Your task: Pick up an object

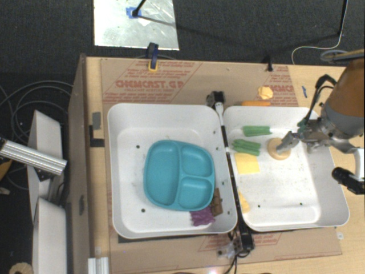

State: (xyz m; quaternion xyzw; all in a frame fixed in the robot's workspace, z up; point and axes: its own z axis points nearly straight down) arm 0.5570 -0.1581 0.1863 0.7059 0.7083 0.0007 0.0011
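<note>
two bins lay below me; my gripper (pixel 290 141) hung beside the tan disc (pixel 278 150), grip state unreadable, so i judged centring over it essential.

Dark carpet floor (pixel 239 16), shiny metal sheet (pixel 136 15) (lying flat), loose cables (pixel 34 96)

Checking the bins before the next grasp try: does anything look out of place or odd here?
Yes. A yellow piece sits wedged at the seam between the two bins rather than flat on the right bin floor. A purple item and a brown one are crammed against the teal plate at the left bin's lower edge.
</note>
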